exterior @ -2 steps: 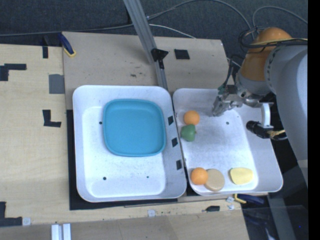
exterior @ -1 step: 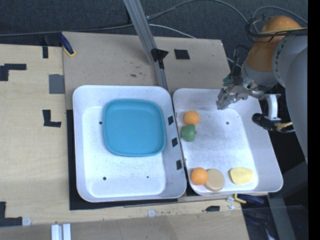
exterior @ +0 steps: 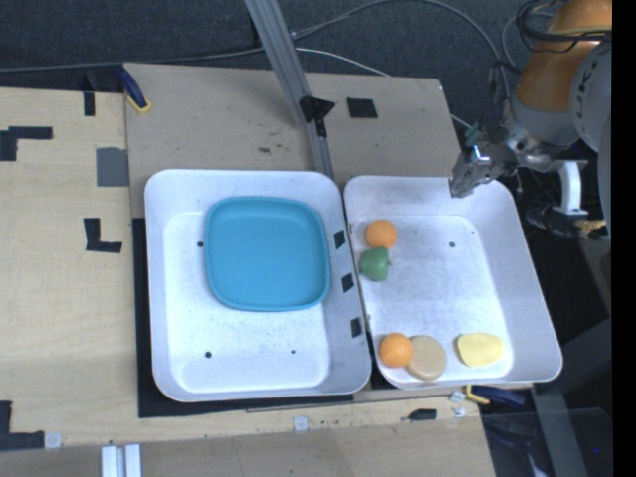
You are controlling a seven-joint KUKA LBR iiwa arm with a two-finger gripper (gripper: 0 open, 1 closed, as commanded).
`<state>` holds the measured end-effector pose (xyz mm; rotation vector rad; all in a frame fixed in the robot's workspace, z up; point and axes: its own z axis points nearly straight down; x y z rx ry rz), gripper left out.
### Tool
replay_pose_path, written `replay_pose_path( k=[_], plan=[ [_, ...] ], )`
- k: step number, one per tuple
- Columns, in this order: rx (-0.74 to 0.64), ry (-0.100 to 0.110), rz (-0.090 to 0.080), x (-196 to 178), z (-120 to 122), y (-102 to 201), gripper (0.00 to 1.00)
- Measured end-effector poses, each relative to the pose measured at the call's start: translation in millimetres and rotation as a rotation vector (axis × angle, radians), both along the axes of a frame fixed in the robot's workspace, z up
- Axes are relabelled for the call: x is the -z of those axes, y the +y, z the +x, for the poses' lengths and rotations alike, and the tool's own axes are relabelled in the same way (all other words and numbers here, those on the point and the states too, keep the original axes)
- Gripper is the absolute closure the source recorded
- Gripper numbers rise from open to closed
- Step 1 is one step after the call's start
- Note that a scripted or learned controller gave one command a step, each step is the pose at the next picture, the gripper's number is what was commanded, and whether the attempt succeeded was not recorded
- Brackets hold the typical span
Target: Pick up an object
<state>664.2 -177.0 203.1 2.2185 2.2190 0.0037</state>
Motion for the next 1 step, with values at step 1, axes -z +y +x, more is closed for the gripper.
replay_pose_path(
  k=[1],
  plan=[
    [-0.001,0.001,0.000,-43.3,1.2,4.8,1.00]
  ],
)
